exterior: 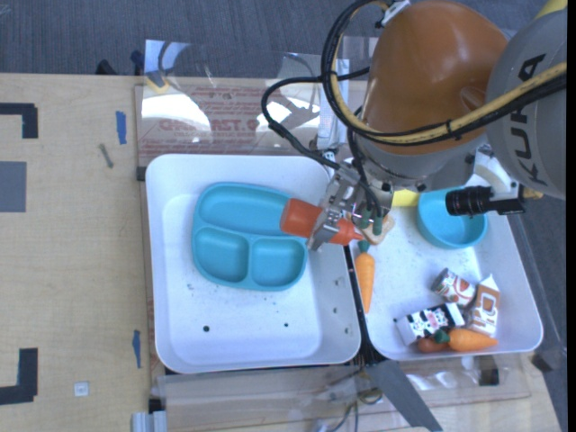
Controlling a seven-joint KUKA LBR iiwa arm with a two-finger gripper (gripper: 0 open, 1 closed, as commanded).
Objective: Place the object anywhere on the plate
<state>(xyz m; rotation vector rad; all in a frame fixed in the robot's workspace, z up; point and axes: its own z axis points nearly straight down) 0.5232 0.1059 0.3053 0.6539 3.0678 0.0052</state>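
Orange cup (301, 216) lying sideways, long axis left-right, fingers (335, 221) clamped on it, over blue plate (243, 237) edge.

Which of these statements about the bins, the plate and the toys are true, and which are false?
1. The blue plate lies in the left bin. True.
2. The plate has one single compartment. False: it has three.
3. A blue bowl sits in the right bin. True.
4. A carrot lies on the plate. False: it lies in the right bin, by the wall between the bins.
5. The gripper is over the plate's right edge with an orange object at it. True.
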